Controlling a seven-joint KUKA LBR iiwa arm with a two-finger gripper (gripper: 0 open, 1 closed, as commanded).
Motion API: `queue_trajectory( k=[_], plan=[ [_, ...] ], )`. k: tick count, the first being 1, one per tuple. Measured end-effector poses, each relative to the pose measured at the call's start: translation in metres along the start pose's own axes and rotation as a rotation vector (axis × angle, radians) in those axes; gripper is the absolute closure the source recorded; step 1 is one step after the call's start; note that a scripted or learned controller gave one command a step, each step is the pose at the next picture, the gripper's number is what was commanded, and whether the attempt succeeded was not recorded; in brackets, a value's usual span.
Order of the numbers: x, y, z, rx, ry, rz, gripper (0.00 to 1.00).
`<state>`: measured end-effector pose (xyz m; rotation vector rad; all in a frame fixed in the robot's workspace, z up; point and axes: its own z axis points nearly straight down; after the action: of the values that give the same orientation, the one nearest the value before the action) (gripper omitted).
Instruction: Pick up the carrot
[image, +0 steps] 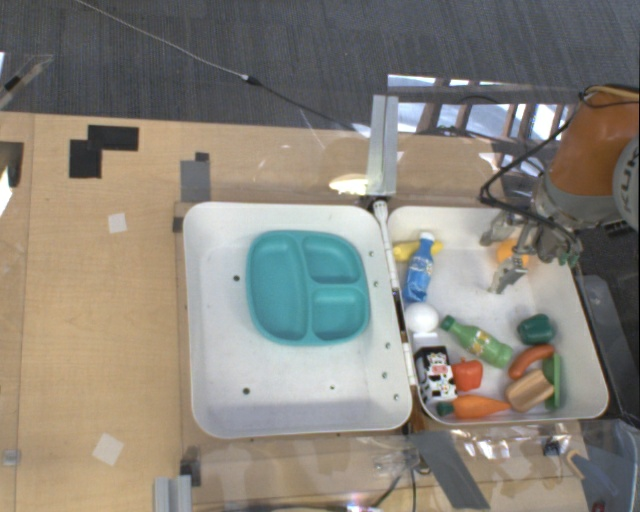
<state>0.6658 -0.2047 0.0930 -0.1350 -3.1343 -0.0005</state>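
claw (513, 272) fingers spread, empty, above the right bin (596, 345); one carrot (480, 406), one green bottle (478, 340).

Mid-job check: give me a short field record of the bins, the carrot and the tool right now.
left bin: holds a teal divided plate
right bin: toy food and bottles
carrot: lying at the near edge of the right bin, untouched
tool: over the far part of the right bin, apart from the carrot
nearest neighbours of carrot: hot dog, small black-and-white carton
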Motion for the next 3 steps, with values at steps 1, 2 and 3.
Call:
queue_trajectory(
  k=[1,2,3],
  plan=[
    [-0.003,0.002,-0.009,0.001,-0.012,-0.005,1.0],
    [0.047,-0.003,-0.166,0.005,-0.031,0.012,1.0],
    [0.145,-0.014,-0.27,0.008,-0.022,-0.274,1.0]
  ],
)
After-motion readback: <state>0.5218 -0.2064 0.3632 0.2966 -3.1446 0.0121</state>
